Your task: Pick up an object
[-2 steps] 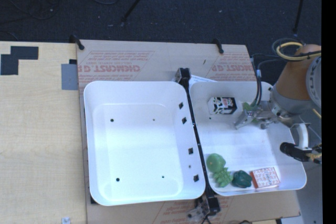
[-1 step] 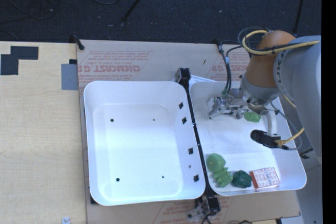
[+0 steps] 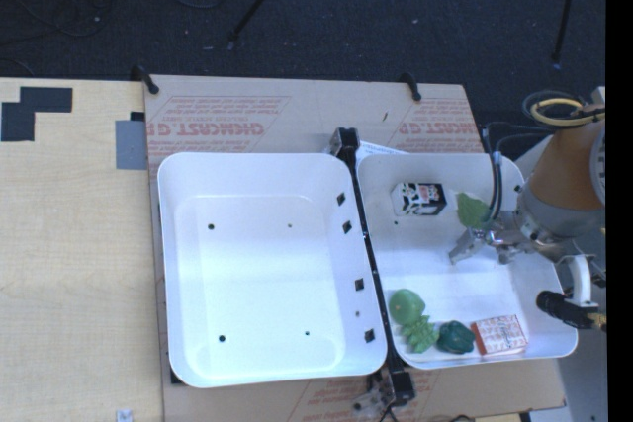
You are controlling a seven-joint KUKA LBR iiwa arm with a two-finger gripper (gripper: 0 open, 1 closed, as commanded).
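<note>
- A grey KUKA arm [image 3: 569, 183] with an orange band reaches over the right-hand bin [image 3: 435, 356] on the worktop [image 3: 69, 262], its jaws [image 3: 473, 245] low above the bin floor near the bin's outer wall; by the look of it this is the approach stage of a pick, with nothing yet lifted.
- Whether the jaws are released or clenched cannot be told from this angle; nothing is visibly between them.
- The left-hand bin [image 3: 183, 351], well apart from the jaws on the far side of the black divider [image 3: 361, 257], lies white and bare but for a few small dark dots.
- A light green leaf-like piece [image 3: 471, 209] sits just beside the jaws, the closest candidate; the next move likely calls for settling squarely over it before closing.
- A black-and-white printed item [image 3: 418, 198] lies near the jaws, toward the bin's back wall.
- Nearer the front rim, apart from the jaws: a green ball [image 3: 405, 304] touching a knobbly green toy [image 3: 420, 333], a dark teal lump [image 3: 455, 338] and a small red-patterned box [image 3: 499, 334].
</note>
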